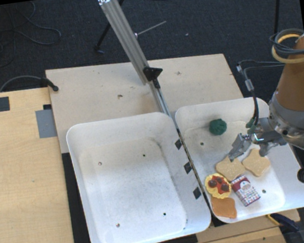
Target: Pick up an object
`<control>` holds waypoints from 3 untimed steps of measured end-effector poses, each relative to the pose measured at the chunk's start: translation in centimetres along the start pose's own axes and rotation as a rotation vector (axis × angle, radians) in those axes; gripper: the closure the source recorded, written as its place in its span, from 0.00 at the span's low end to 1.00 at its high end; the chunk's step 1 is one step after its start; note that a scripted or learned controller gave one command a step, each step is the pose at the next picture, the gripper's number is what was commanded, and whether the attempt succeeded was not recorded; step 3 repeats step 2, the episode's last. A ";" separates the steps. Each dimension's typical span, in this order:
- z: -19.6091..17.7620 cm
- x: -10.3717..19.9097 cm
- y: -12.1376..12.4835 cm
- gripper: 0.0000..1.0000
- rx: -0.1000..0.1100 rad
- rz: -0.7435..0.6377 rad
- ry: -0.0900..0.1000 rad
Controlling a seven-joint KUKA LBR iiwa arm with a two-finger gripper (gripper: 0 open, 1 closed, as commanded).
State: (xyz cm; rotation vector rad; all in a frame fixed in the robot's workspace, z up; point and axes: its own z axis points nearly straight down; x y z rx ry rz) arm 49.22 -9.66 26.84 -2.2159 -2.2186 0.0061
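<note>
Setting: we see a dark carpeted floor strewn with cables, and on it a pale wooden bench with a light wood panel to the left. A grey metal rail slants down from the top toward the gap between the bins.

Containers: we count two shallow white bins side by side. The left bin holds nothing that we can make out. The right bin holds six items, all loose: a dark green ball near the bin's far middle, apart from the rest; two tan slices of bread, one left of the other; a small yellow dish with red pieces just below the left slice; a red-and-white carton beside that dish; an orange-brown slab at the near edge.

Candidates for pickup: we note the two bread slices, flat, toast-coloured, with rounded corners, lying directly under the gripper.

Arm: we see it enter from the right, orange band above the wrist. The gripper hangs low over the bread slices with its fingers spread apart and nothing between them.
</note>
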 end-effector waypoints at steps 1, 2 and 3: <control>-0.2 -0.1 0.0 0.00 -0.005 0.005 -0.001; 6.2 -0.1 -0.3 0.00 0.004 0.002 0.001; 6.2 -0.1 -0.3 0.00 0.004 0.002 0.001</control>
